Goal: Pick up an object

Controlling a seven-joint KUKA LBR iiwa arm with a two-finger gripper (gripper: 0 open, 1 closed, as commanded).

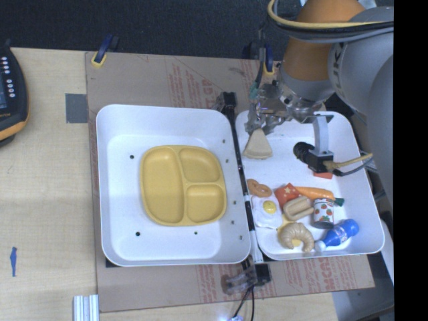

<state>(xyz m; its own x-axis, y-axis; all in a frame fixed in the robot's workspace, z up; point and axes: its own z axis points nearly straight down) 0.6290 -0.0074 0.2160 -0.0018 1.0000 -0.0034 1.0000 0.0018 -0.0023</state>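
Two bins sit side by side on the worktop (pixel 47 199). The left bin (pixel 110 179) holds a divided plate (pixel 182 184). In the right bin (pixel 361 179), a wedge (pixel 258 146) lies at the rear left under the tool (pixel 262 122); a croissant (pixel 297 235), a can (pixel 323 212) and a bottle (pixel 340 233) cluster at the front.

No legible text or labels anywhere.

Arm (pixel 348 42) enters from the right of the camera view — grey casing, orange band above the wrist, bent steeply downward. End effector (pixel 262 122) hangs low at the wrist's lower left, pointing down, metal fingers (pixel 254 120) close together — whether they are parted or closed can't be made out.
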